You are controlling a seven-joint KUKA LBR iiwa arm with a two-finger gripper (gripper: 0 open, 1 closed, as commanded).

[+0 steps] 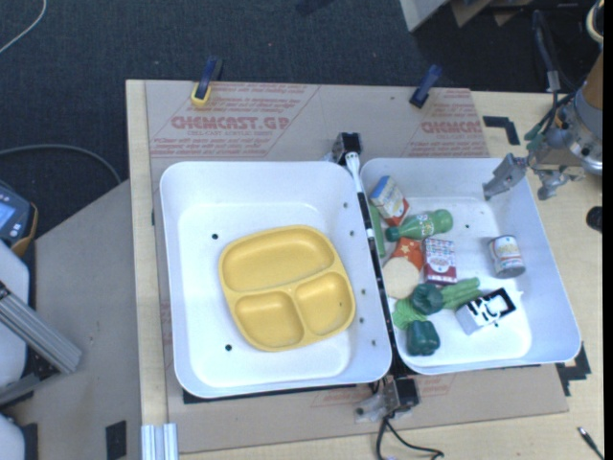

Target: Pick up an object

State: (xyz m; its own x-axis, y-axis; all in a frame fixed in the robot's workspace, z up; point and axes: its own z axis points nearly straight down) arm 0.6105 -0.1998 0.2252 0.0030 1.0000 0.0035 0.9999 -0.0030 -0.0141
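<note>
Up at the right bin's (560, 295) far right corner, the claw (525, 174) hangs over the rim with its two fingers spread apart and nothing between them; one grey finger (500, 177) points down-left toward the bin floor. Nearest to it, below and a little toward the bin's middle, a small silver can (505, 255) lies on the white floor, apart from the fingers. Farther left of the claw a clutter sits along the bin's inner wall: a green bottle (421, 225), a red and white box (440, 260), a pale round disc (399, 278), and green toy vegetables (431, 300), with a black and white block (486, 310) lower down. Well away to the claw's left, the left bin (192, 257) holds a yellow divided tray (285, 284).
</note>
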